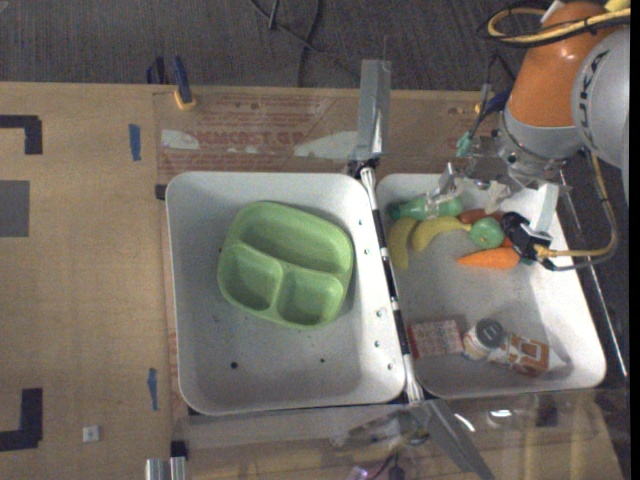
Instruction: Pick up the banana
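Lettering "KUKA" marks the grey arm (610, 78); curved yellow banana (420, 236) lies by the right white bin's (580, 358) left wall; gripper (455, 183) grip cannot be told

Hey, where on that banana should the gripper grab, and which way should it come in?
Probably the middle of the banana, coming straight down from above. It lies flat in the right bin, curved, its left end bending down beside the bin wall. The green fruit and carrot crowd its right end, so the mid-curve looks freest. Close across the narrow width. The gripper hangs just above it.
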